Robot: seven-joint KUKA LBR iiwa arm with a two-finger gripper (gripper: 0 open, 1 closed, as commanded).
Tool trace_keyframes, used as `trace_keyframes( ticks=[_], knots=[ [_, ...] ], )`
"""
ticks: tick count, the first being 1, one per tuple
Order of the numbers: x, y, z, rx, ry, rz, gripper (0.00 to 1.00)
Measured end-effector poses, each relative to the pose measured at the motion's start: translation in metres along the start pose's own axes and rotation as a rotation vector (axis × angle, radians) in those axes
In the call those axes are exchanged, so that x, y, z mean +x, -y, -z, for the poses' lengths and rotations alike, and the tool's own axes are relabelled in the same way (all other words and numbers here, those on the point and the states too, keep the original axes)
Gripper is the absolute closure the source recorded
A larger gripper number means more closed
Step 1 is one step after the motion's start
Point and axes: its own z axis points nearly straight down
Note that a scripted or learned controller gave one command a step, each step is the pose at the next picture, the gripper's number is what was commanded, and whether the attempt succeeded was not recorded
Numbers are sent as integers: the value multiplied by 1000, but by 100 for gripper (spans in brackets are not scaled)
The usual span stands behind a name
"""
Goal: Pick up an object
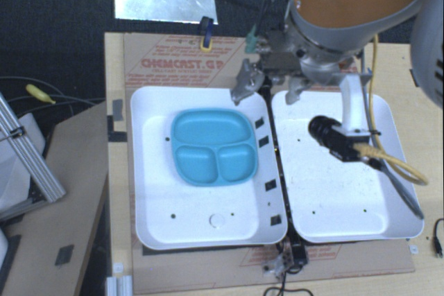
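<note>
Out on the left sits the left bin (149,218), and in it lies the only candidate for a pick, the blue divided plate (213,147), flat on the floor of the bin with its three compartments facing up. Moving right, along the seam between the bins, the gripper (267,88) hangs over the far rims, its two fingers spread well apart with nothing between them, one finger above the left bin's back corner and the other above the right bin (347,211). It is beside the plate's far edge, not over it. Here is the worry: the plate is broad, shallow and lying flat, so a straight descent would likely close on air or skate off a smooth rim, and a descent from this spot could strike the bin walls at the seam. Further right, a black cylindrical unit (333,135) with a yellow cable (395,164) rides on the arm above the right bin. Behind the bins, red print on the cardboard sheet (173,59) looks like "CHEMCAST GP".
</note>
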Motion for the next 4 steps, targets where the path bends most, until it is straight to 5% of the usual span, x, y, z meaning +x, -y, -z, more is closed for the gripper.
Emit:
trace_keyframes(
  ticks=[1, 2, 3, 4],
  knots=[
    [43, 18, -16, 3, 2, -6, 0],
    [37, 18, 80, -4, 0, -6, 0],
    [38, 18, 87, 1, 1, 0, 100],
    [83, 18, 40, 3, 3, -6, 100]
  ],
)
